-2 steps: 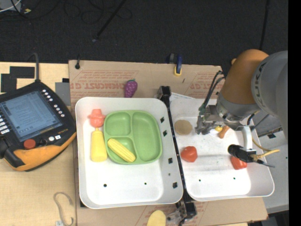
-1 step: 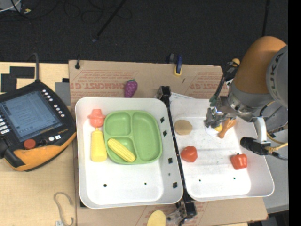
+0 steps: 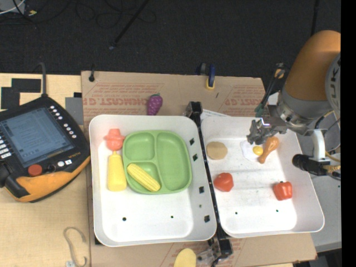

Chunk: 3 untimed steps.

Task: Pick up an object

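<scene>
Over the right bin [image 3: 311, 216], the pincer [image 3: 259, 133] hangs low.

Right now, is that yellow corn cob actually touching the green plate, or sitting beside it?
Touching. The camera view shows the corn cob lying inside the lower-left compartment of the green plate, resting on its surface with the plate's rim around it.

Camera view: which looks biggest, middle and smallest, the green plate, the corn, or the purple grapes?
1. Green plate, by far the biggest.
2. Corn, lying on the plate.
3. Purple grapes, smallest; they sit farther back on the cardboard, which may shrink them a little.
</scene>
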{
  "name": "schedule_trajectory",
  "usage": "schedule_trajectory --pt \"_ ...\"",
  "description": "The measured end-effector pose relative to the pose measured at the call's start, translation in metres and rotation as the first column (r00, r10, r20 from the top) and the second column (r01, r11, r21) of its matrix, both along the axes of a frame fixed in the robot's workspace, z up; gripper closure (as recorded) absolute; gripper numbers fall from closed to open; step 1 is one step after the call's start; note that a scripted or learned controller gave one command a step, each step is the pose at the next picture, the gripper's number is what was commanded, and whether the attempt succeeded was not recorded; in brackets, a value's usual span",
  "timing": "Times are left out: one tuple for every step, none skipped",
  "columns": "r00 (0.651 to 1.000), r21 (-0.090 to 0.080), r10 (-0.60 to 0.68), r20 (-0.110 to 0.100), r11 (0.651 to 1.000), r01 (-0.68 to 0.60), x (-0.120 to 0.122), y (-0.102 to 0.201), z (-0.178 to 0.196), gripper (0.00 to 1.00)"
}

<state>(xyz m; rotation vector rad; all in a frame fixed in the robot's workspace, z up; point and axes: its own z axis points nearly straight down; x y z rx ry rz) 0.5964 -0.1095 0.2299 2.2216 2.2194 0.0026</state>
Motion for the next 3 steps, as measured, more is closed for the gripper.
schedule_trajectory --pt "1.0 0.002 0.004 -0.003 1.0 -0.004 0.006 0.051 0.008 1.0" --pt "1.0 0.002 0.005 -0.004 1.0 -0.005 0.012 0.106 0.006 1.0" --pt "1.0 -0.001 0.0 -0.006 1.0 0.0 0.001 0.094 -0.008 1.0"
